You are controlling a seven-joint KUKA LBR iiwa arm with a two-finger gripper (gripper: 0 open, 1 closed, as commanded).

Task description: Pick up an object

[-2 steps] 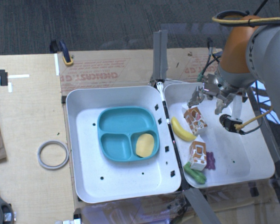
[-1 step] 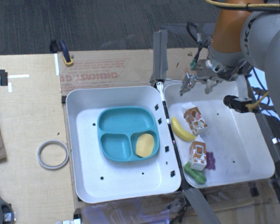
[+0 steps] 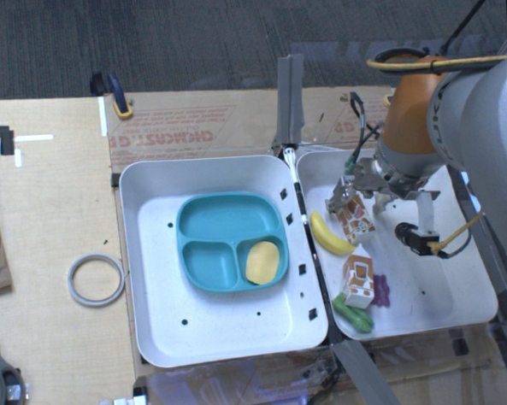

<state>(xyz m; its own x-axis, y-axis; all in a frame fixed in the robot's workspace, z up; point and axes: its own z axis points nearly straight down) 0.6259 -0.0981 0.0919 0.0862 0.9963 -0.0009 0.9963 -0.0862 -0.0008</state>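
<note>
On your left, a tape ring [image 3: 96,279] lies on the bench. The left bin [image 3: 149,315] holds a teal divided plate [image 3: 221,229] with a yellow round piece [image 3: 262,263]. In the right bin [image 3: 465,300], a banana [image 3: 329,235], carton [image 3: 359,282] and green vegetable [image 3: 353,314] lie below the gripper [image 3: 354,201], which pinches a crumpled snack packet [image 3: 356,219].

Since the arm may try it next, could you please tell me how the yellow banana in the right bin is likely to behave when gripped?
The curved yellow banana looks smooth, so it may slip. Lying flat, it probably pivots rather than rolls if nudged.
</note>
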